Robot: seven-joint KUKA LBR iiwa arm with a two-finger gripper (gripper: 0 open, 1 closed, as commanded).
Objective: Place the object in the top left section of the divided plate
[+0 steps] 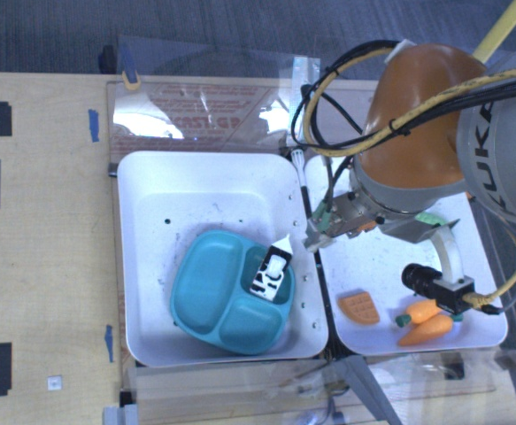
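A teal divided plate (209, 286) lies tilted in the left white bin (151, 202), toward its front. A small black-and-white object (271, 275) rests in the plate's small compartment on the right side, leaning on the plate's rim. My gripper (321, 231) hangs over the ridge between the two bins, just up and to the right of that object and apart from it. The arm's orange and grey wrist hides most of the gripper from above.
In the right bin (386, 259) lie a flat orange cracker-like piece (360, 307) and an orange carrot with a green top (427, 324) near the front edge. A clear plastic sheet (204, 109) sits behind the left bin.
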